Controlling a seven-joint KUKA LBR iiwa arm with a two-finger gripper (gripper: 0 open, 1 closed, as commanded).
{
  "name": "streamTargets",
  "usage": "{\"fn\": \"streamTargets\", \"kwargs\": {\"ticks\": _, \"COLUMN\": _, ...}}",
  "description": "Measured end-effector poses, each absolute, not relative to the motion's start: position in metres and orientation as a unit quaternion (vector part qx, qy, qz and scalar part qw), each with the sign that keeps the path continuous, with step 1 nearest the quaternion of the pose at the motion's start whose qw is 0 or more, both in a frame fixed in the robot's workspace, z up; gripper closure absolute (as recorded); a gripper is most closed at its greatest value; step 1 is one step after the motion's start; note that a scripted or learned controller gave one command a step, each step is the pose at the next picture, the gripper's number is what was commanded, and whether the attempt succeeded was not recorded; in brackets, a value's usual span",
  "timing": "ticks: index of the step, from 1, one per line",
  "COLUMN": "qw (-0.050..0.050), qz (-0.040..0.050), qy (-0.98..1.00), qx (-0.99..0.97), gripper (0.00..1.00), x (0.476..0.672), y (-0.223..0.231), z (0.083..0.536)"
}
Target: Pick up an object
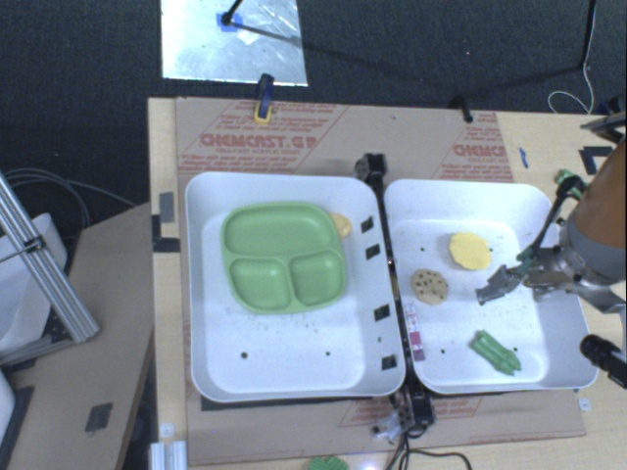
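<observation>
1. Green toy (496, 352) lies at the near edge of the right bin (460, 196), below the claw.
2. Claw (493, 286) hovers over the right bin floor, nothing between its tips; whether released or clenched, cannot tell.
3. Cookie (428, 285) sits just left of the claw; yellow disc (470, 251) up-left.
4. Left bin (211, 360) holds a green 3-compartment tray (284, 257).
5. Both bins rest on the counter (294, 135).

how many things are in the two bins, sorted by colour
Green: 2, the divided tray and the small green piece
Yellow: 2, the round slice and a bit peeking from behind the tray
Brown: 1, the cookie
Total: 5
</observation>
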State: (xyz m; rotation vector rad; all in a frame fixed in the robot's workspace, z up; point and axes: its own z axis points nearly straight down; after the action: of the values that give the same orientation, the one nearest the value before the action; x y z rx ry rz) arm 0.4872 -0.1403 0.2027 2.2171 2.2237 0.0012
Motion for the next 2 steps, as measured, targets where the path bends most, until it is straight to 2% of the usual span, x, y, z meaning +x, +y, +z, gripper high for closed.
{"fn": "streamTargets", "kwargs": {"ticks": 1, "qw": 0.001, "qz": 0.0004, "qy": 0.709, "qx": 0.706, "gripper": 0.0, "x": 0.546, "y": -0.171, "z": 0.164}}
{"fn": "streamTargets", "kwargs": {"ticks": 2, "qw": 0.003, "qz": 0.003, "qy": 0.711, "qx": 0.704, "gripper": 0.0, "x": 0.673, "y": -0.151, "z": 0.112}}
